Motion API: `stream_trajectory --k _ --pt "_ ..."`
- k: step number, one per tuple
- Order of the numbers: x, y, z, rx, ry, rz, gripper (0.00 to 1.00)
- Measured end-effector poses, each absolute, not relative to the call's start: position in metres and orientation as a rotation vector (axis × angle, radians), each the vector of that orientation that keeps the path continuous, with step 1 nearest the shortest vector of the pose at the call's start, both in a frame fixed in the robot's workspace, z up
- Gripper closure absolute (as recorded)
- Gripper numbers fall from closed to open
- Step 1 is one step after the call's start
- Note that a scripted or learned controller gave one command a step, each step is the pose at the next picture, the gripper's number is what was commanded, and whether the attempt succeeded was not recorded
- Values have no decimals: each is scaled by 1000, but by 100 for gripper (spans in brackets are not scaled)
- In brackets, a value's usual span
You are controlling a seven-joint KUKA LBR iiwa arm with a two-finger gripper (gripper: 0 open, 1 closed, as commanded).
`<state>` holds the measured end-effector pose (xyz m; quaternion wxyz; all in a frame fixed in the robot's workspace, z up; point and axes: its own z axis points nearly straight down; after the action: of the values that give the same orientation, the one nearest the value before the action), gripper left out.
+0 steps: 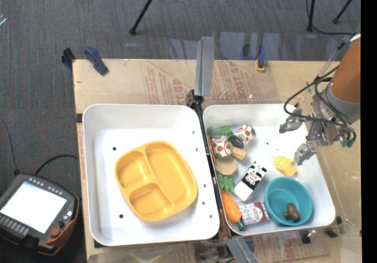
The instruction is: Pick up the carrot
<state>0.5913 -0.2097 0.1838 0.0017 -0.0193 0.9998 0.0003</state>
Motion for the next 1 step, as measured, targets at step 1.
stream_trajectory --k 1 --pt "593 -208 86 -497 3101 3 0"
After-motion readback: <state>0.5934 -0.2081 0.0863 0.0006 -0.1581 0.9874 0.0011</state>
